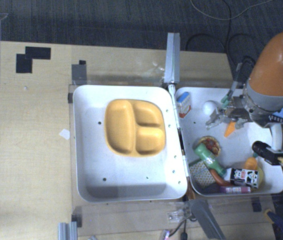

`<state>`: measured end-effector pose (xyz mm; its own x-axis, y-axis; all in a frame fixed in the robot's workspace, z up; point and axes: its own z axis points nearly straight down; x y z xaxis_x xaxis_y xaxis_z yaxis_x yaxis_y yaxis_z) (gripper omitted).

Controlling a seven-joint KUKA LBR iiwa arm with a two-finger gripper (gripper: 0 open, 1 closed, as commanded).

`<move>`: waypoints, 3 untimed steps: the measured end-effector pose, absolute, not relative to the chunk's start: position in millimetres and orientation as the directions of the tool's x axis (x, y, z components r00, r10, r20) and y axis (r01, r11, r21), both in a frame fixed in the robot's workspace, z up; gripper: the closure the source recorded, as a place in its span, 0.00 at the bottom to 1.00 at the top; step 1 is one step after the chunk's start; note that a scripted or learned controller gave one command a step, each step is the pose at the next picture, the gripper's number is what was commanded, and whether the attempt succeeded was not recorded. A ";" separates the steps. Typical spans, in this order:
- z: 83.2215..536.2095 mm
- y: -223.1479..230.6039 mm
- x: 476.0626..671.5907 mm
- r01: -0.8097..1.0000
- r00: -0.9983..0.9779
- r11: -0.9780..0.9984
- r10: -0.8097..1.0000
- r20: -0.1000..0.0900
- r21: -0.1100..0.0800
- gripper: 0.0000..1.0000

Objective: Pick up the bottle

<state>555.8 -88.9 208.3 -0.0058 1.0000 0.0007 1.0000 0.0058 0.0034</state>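
The gripper (227,115) hangs over the right bin (276,186) at the frame's right — whether its fingers are open I cannot tell — while the green bottle (209,157) lies lower, near the bin's middle

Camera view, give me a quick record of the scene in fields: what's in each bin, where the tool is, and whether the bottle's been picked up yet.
left bin: holds a yellow tray with compartments
right bin: cluttered with small items
bottle: green, lying tilted near the right bin's front, among other items
carton: at the right bin's back left corner
tool: over the back of the right bin, apart from the bottle
task status: bottle not yet picked up
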 end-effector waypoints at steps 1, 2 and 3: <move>91.6 -86.3 521.4 0.999 0.053 -0.053 0.999 0.001 0.009 0.00; 104.0 -85.4 523.7 0.999 0.052 -0.052 0.999 0.003 0.014 1.00; 221.1 -43.1 502.7 0.981 0.196 -0.196 0.981 0.001 0.005 1.00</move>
<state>502.7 -43.1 221.1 0.1957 0.9807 0.0013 0.9807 -0.1957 0.0049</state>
